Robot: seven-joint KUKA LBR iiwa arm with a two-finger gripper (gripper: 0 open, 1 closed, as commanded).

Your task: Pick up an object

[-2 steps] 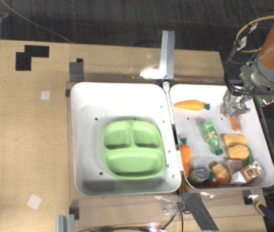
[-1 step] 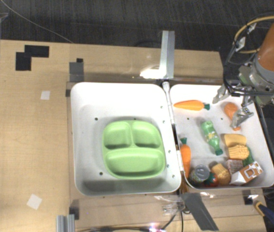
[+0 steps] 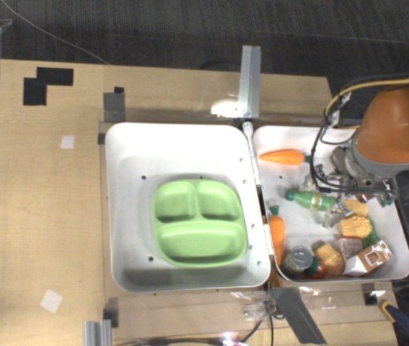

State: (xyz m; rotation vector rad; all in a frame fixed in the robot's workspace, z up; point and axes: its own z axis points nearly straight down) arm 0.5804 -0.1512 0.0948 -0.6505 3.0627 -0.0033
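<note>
The right bin [image 3: 403,262] holds the objects to pick: a carrot [image 3: 282,157] near its far edge, a green bottle [image 3: 312,200] lying mid-bin, a second carrot [image 3: 277,238] along the left wall, and a can [image 3: 300,258] among small packages at the near edge. The arm [image 3: 395,132] hangs over this bin; its claw's state I cannot tell. The left bin [image 3: 128,164] contains a green divided tray [image 3: 199,220]. Both bins sit on the worktop [image 3: 38,215].

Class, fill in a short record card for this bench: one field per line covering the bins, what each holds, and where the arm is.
left bin: holds a green divided plate
right bin: toy food, including a carrot near the far wall, a second carrot by the divider, a green bottle, a can, a small carton
arm: above the right bin
gripper state: cannot tell
</note>
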